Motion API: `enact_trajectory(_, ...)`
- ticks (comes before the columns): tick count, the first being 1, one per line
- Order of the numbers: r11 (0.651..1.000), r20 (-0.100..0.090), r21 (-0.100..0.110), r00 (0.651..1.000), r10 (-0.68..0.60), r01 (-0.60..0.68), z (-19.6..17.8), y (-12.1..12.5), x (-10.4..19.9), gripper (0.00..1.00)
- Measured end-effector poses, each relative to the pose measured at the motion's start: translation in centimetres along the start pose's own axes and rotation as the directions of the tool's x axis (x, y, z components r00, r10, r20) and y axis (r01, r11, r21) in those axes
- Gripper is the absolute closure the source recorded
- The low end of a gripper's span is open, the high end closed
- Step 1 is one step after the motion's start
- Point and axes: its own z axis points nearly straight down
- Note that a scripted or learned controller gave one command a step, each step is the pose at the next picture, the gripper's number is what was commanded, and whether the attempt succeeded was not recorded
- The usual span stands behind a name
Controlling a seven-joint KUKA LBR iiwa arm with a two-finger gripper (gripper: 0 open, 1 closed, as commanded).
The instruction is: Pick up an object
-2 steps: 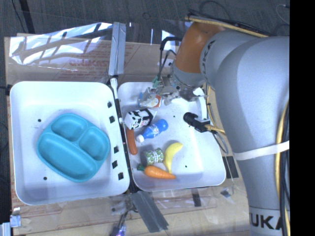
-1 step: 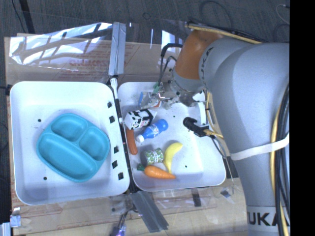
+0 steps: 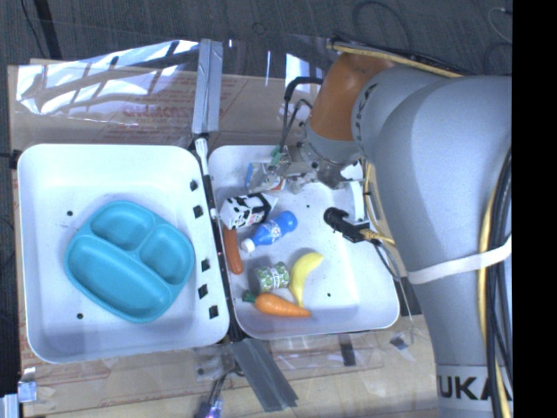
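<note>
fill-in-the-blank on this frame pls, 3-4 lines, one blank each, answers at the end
1. The blue divided plate lies in the ____ bin.
2. The banana lies just above the ____.
3. The plate has ____ compartments.
4. The tool hovers over the ____ bin.

Answers: left; carrot; three; right

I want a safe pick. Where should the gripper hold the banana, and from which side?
Probably the banana's middle, from above, with fingers across its narrow width. It lies flat and curved, the carrot near its lower end, open floor on its right.
</note>
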Motion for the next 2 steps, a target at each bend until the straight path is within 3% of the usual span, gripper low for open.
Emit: enact_trajectory(2, 1.000, 0.000, 0.000, 1.000, 0.000, 0.000, 0.00, 0.00, 0.00, 0.00)
